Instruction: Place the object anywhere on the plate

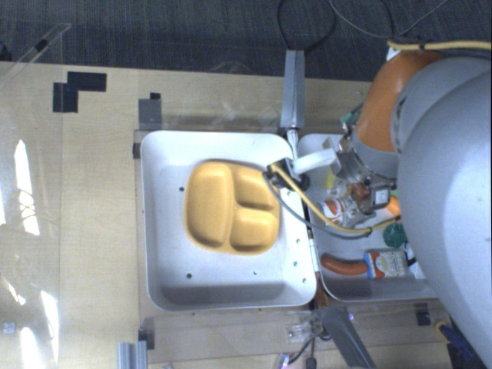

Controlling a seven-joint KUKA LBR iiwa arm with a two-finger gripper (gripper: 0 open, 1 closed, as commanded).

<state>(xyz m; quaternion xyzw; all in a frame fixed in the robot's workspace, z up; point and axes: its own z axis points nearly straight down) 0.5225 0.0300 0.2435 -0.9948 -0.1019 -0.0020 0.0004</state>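
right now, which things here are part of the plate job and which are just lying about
In the job: yellow plate, in the left bin; gripper, over the right bin.
Lying about, unless one is the object to place: sausage, small carton, green item, all in the right bin.

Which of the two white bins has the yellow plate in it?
The left bin: the yellow divided plate lies in its middle. The right bin, under the arm, holds a sausage and a small carton instead.
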